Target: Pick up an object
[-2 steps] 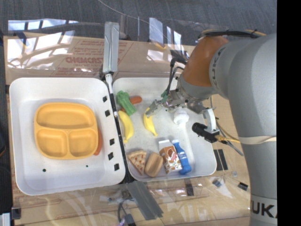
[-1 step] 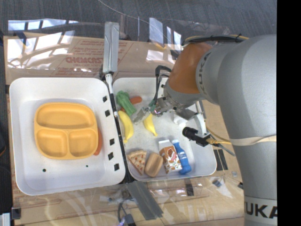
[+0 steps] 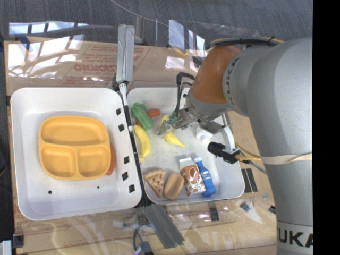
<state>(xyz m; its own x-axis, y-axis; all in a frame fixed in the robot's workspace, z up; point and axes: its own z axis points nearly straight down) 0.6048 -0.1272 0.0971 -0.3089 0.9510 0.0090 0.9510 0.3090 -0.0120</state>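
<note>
Camera view: metal claw (image 3: 169,124), grip state unclear, beside glossy curved banana (image 3: 142,140) in smooth white bin (image 3: 234,187).

Grey arm (image 3: 276,116) enters from right, bulky link filling right side, orange band (image 3: 212,78) above wrist. Wrist bent downward and leftward. Gripper (image 3: 169,124) low, tip pointing left; finger state unclear from this angle.
</note>
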